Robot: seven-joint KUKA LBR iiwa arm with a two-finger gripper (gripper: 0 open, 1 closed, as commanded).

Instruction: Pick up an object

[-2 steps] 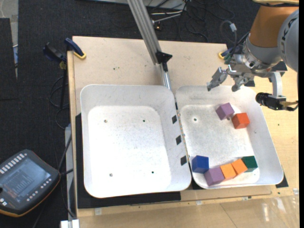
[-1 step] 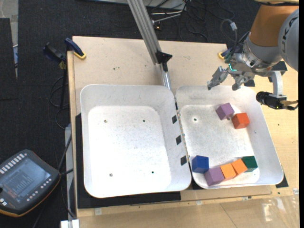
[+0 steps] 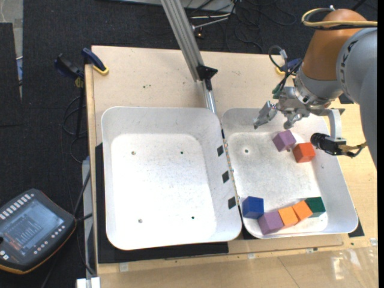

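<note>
My gripper [image 3: 277, 119] hangs over the far edge of the right bin [image 3: 336, 179], fingers spread open with nothing between them. Just below it and slightly right lie a purple block [image 3: 284, 140] and an orange block [image 3: 304, 152], side by side. Along the near edge of the same bin sit a blue block [image 3: 252, 206], a second purple block [image 3: 270, 221], a second orange block [image 3: 288, 215] and a green block [image 3: 314, 206].
The left bin [image 3: 159, 173] lies beside the right one. A slanted metal rod [image 3: 183, 32] runs from the top toward the gap between the bins. A teach pendant [image 3: 30, 230] rests at the lower left, off the bench.
</note>
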